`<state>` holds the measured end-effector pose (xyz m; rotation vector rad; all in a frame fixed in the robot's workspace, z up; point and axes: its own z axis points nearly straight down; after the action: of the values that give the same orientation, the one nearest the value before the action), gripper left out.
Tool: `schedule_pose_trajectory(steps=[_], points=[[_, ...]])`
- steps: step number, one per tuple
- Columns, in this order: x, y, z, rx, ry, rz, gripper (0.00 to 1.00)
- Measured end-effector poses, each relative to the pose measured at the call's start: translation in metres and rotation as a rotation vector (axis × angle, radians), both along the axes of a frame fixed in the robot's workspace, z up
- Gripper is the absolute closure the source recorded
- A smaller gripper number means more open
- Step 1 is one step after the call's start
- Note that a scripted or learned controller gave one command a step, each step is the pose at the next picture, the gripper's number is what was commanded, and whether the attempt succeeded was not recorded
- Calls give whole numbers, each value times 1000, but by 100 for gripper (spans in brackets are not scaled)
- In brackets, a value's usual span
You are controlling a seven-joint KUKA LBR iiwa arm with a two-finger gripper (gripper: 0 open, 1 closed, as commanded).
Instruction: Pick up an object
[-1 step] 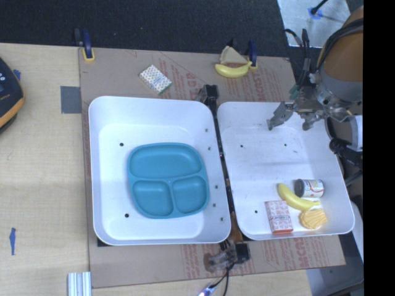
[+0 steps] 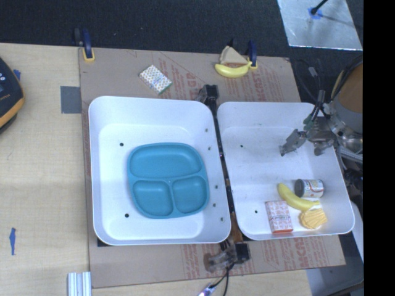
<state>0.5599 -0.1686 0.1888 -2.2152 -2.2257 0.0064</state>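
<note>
The right bin holds a yellow banana, a small silver can lying on its side, a red and white box and a yellow ridged piece, all clustered in its near right corner. My gripper hangs over the bin's far right part, above and behind the can. Its two dark fingers stand spread apart with nothing between them. The left bin carries a blue divided plate.
On the cardboard behind the bins lie a second banana with a sandwich slice, and a patterned packet. Clamps grip the far edge. A dark device sits at the far left.
</note>
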Motion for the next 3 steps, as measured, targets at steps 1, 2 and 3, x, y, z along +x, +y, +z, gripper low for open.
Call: schedule_pose_trajectory(steps=[1, 2, 3], points=[[-53, -12, -54, 2, 0, 0, 0], [-67, -7, -77, -13, -25, -1, 0], [-66, -10, -64, -18, -30, 3, 100]])
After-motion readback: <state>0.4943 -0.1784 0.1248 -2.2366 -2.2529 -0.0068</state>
